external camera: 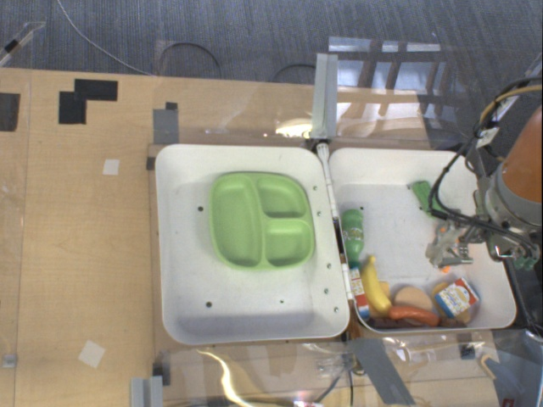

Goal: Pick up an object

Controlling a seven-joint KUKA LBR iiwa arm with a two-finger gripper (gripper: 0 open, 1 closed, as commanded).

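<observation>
Bins sit side by side on my bench feed, and the gripper hangs over the right bin, reaching in from the right on the grey arm with its orange band. I cannot tell from this slanted overhead view whether the jaws are apart or together; the metal at the tip is too small and cluttered to read, and I see nothing caught there. Just below the jaws, toward the near rim, lies a small printed carton in orange, white and blue. To the left of that carton rests a tan, rounded bread-like piece, with a red sausage-shaped item along the near wall beside it. Farther left of the jaws a yellow banana lies tilted, and beyond it a green bottle lies along the wall that divides the bins. Up and slightly left of the jaws, a small green object sits near the far side, partly behind a black cable. Well to the left of the jaws, in the left bin, a green divided plate lies flat with three compartments.
</observation>
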